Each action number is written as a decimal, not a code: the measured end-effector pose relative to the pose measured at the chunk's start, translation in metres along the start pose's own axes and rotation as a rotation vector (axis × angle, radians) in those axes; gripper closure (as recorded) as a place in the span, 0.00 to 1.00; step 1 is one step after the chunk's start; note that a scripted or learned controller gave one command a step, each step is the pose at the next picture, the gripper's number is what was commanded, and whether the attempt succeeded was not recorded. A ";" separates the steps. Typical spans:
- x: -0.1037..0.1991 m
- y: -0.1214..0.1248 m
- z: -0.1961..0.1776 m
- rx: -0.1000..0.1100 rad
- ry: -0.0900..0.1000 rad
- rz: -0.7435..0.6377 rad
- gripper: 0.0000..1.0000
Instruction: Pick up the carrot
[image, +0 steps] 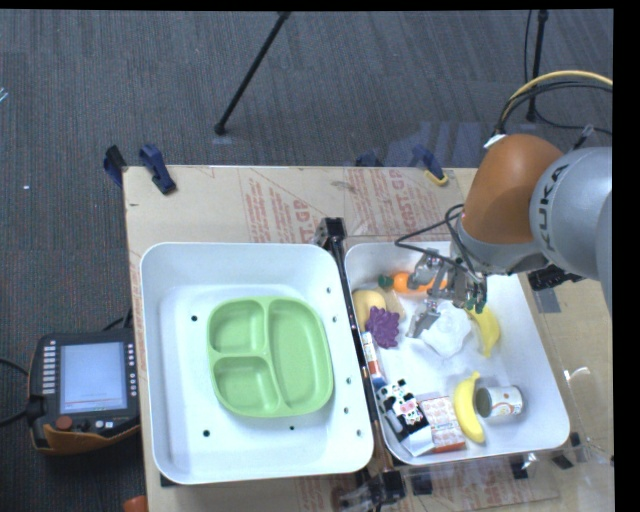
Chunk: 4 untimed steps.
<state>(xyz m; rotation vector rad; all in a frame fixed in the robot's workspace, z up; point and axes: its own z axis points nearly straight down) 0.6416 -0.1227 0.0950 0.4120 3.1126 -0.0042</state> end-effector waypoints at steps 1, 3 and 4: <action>0.004 0.006 0.000 -0.007 0.003 0.280 0.00; 0.087 0.027 -0.095 -0.004 -0.001 0.455 1.00; 0.008 -0.001 -0.121 -0.004 -0.003 0.232 1.00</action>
